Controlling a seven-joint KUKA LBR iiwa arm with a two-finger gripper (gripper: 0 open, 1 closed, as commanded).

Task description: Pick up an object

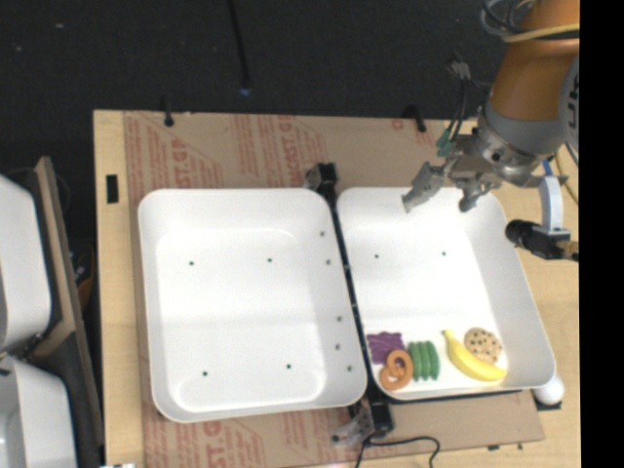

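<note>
Over the far edge of the right bin (pixel 487 261), claw spread wide and holding zilch.

So the gripper (pixel 447 187) is parked up high at the right bin's back rim, fingers apart with nothing between them, which looks to me like it's just lining up before dropping in for a grab. All the loot is bunched along that bin's near edge, well away from the claw: a purple piece (pixel 386 344) at the left end, an orange ring (pixel 397 370) touching it, a green ridged thing (pixel 424 359) right beside, then a banana (pixel 472 359) with a speckled cookie (pixel 482 342) sitting against it. Left bin (pixel 175 261), next door to the right bin, has only a few dark dots on its floor. My guess is the clump makes a clean single pick tricky.
</note>
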